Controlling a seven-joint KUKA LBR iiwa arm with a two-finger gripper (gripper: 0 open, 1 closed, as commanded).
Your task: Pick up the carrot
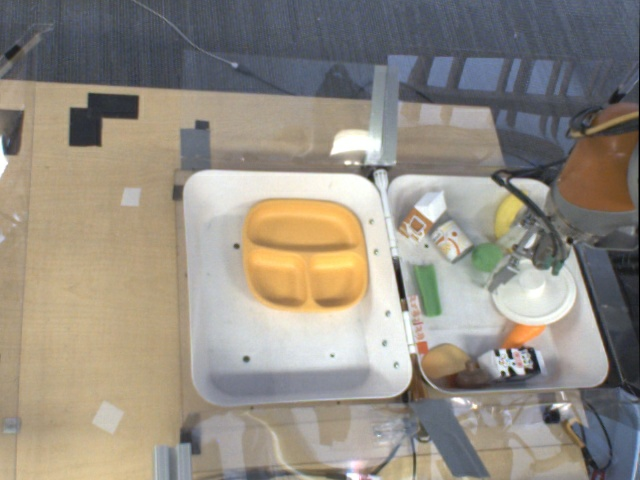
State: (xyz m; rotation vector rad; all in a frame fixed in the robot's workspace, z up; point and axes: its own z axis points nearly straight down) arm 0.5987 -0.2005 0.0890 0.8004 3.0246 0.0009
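On the left of the worktop (90, 298) sits the left bin (215, 268), which holds an orange divided tray (305, 253) and nothing the task wants. The right bin (590, 353) is crowded: along its left side lie a small white carton (428, 211), a small printed cup (449, 239), a green stick (428, 290) and, at the near edge, a brownish potato-like lump (446, 361). Further right come a green piece (486, 257), a yellow item (509, 214), a white round dish (535, 298) and a black-and-white carton (513, 364). The carrot (520, 334) seems to be the orange bit peeking out between the dish's near rim and that carton, mostly covered. The tool (530, 251) hangs just above the dish's far side, and I cannot tell how it is set, since its metal parts blur together. To do this step well, I judge the tool should shift toward the near side and come down on the exposed orange end, clear of the dish rim and carton, so it closes on the carrot alone
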